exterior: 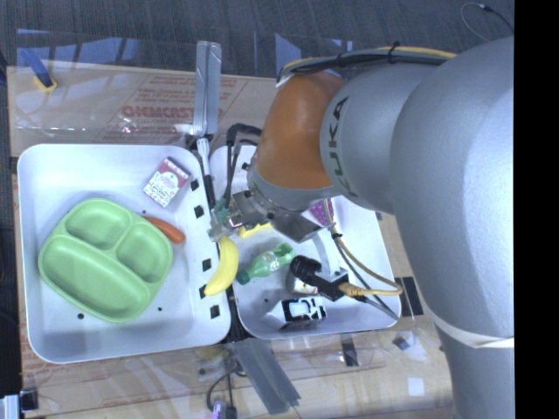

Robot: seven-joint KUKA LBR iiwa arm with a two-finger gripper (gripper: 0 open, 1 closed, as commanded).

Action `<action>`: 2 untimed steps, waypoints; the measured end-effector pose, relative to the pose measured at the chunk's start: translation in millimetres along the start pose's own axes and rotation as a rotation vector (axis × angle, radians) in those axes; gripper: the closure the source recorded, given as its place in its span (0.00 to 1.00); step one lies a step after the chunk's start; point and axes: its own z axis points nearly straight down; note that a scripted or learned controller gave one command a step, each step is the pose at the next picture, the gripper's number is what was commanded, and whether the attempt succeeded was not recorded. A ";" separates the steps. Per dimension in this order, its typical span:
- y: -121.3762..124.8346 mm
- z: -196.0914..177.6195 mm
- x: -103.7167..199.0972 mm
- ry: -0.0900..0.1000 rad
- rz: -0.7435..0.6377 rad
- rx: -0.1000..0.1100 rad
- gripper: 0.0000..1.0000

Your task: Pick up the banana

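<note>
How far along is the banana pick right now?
Done: the arm has reached in, and the claw sits low at the dividing walls between the two bins, right above the banana's upper end. In hand: nothing that I can confirm; the banana lies across those walls, apparently resting. Left: a secure grasp and the lift. Whether contact is made is hard to tell.

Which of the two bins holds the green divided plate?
The left bin holds the green divided plate; the right bin, under the arm, has none.
</note>
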 end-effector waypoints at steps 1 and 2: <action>-11.0 0.2 -51.1 -0.002 0.181 0.000 1.00; -74.5 -76.5 -52.0 0.000 0.161 0.000 1.00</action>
